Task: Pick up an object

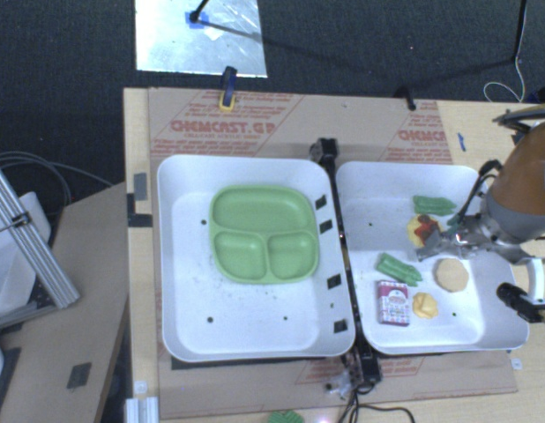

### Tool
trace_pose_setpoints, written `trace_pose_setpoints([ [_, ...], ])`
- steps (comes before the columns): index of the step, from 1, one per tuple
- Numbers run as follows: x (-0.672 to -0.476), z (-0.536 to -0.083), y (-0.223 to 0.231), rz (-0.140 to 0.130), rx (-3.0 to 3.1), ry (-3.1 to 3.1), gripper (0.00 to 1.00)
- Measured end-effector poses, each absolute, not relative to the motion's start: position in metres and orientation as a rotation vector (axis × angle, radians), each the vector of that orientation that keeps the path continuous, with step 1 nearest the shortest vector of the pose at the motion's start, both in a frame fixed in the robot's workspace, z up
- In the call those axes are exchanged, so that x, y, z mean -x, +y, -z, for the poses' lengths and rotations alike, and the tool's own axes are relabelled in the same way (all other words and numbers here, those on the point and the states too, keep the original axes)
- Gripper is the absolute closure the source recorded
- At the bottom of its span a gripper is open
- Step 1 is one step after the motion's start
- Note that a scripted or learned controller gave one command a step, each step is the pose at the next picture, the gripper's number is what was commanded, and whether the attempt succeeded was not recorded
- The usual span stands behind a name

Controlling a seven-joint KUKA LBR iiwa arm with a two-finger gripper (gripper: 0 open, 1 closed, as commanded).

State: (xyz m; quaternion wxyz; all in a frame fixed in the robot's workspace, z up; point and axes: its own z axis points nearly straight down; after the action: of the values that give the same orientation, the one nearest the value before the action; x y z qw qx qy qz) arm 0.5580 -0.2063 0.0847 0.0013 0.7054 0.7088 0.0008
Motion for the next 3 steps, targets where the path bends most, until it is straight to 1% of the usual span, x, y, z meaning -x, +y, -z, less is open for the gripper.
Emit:
trace_pose_setpoints([
  [1, -0.538, -0.084, -0.207, 0.001, -2.221, 2.222, 0.0],
  [2, -0.54, -0.095, -0.207, -0.004, -2.218, 2.219, 1.0],
  [3, -0.575, -0.084, -0.089, -0.008, -2.205, 2.239, 1.0],
])
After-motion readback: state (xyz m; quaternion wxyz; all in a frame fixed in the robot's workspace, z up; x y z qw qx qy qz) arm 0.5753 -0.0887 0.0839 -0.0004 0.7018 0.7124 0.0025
